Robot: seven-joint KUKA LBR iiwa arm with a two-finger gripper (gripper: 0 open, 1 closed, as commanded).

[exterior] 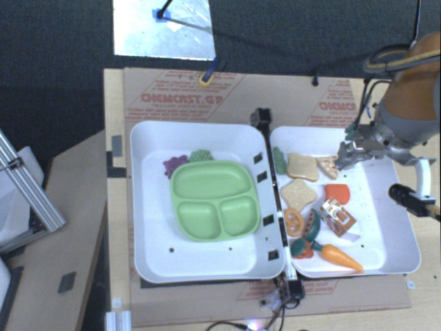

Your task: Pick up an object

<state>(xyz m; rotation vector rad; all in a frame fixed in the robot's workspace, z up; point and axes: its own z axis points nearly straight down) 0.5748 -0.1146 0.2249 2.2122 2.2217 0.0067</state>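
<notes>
Here the arm (406, 102) slants its hand (346, 154) low over the right bin (396, 219).

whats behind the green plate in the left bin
A purple toy and a dark green one poke out behind the green plate. Their near edges are hidden by its rim.

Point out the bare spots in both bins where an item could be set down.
Left bin: bare floor along the near edge, below the green divided tray, and a strip on its left. Right bin: bare floor on the far right, beyond the carrot and the red piece. Crowded: the right bin's left half, with bread slices, pretzel and small box; the claw hovers there.
</notes>
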